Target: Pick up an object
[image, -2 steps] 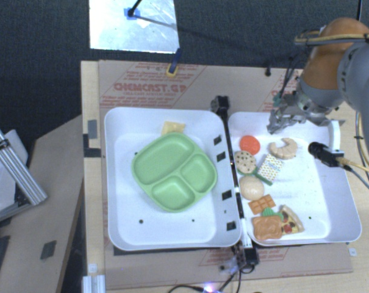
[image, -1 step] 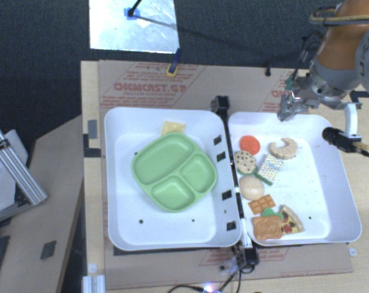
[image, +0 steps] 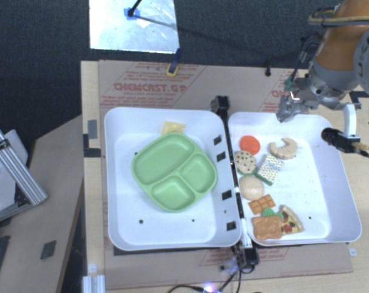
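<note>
While the gripper hangs over the far rim of the right bin, the clutter sits along that bin's left side, close to the seam between the two bins. At the back there's a red tomato with a tan croissant beside it, the two lying apart. Just in front comes a speckled cookie, touching a green-and-white packet. Then a pale bun, an orange waffle, and at the near edge a pizza slice pressed against a brown lump. The croissant is the nearest piece to the gripper, with bare white floor all round it and nothing over it. As for the jaws, they're too small and dark here, so I can't tell whether they stand apart or together. The gripper sits well back from the croissant, touching none of the food. Over in the left bin, a green divided plate takes the middle, with a yellow wedge just behind it.
</note>
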